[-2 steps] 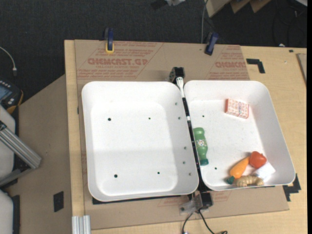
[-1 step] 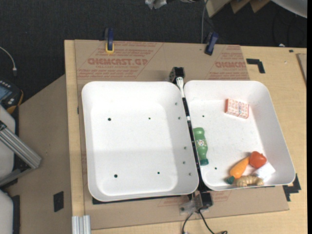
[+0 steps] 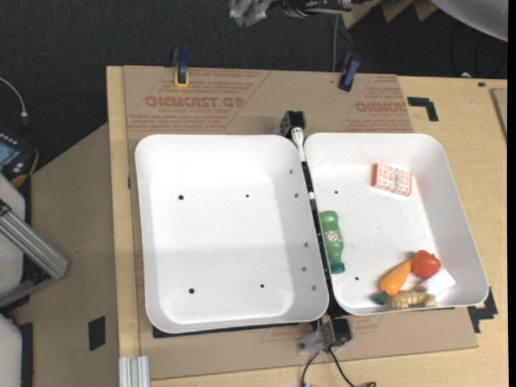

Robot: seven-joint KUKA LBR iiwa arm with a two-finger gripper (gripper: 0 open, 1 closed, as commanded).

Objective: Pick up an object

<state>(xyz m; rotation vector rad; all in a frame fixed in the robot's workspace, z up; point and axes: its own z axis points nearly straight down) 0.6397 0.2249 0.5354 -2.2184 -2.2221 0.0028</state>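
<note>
two bins sit side by side on the bench (image 3: 242,95). the right bin (image 3: 451,208) holds a small box (image 3: 392,179) toward the back, a bottle (image 3: 330,241) along its left wall, and a carrot (image 3: 394,279), a tomato (image 3: 426,264) and a ginger root (image 3: 411,300) clustered at the front right.

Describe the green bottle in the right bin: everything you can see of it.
The green bottle lies on its side along the right bin's left wall, beside the divider. It looks like glossy plastic, green with a pale label patch near its middle. It runs lengthwise up and down the view, apart from the other items.
</note>
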